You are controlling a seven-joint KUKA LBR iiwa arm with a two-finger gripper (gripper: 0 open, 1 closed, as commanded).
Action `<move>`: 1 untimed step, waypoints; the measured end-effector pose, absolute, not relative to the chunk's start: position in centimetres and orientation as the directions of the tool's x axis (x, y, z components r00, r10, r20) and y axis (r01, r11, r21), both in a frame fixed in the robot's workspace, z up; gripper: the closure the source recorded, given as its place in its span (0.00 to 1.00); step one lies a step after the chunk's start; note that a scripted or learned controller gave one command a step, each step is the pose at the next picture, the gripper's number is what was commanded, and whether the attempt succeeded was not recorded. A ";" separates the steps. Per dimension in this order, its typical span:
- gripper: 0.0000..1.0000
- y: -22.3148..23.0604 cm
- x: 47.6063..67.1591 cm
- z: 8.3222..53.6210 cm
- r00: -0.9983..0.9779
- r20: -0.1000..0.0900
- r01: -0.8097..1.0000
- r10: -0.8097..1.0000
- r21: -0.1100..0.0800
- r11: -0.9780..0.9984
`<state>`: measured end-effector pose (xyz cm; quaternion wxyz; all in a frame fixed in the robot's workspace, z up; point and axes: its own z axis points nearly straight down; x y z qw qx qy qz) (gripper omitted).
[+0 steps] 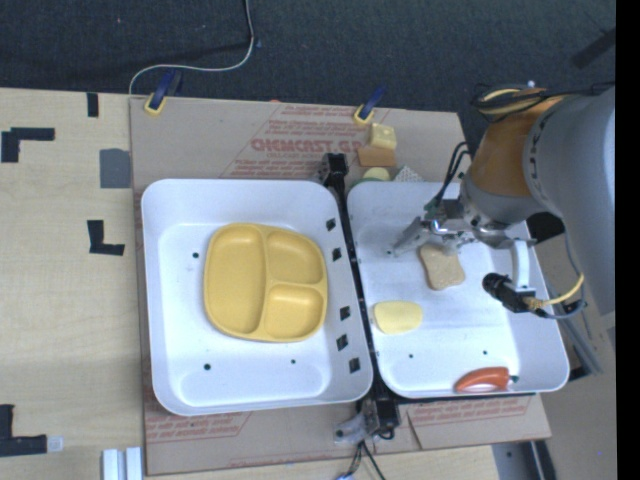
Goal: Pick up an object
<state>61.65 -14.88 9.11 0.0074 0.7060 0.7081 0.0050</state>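
The cardboard sheet (290, 138) under the two bins carries red printing. Its largest line, behind the bins, reads in mirror-reversed letters and appears to spell "CHEMCAST". The smaller red lines above it, and those along the front edge, are too small to read.
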 end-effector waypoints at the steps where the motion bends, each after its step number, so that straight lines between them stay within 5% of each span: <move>1: 0.00 -17.5 59.0 9.1 -0.002 -0.004 1.000 1.000 0.017 0.002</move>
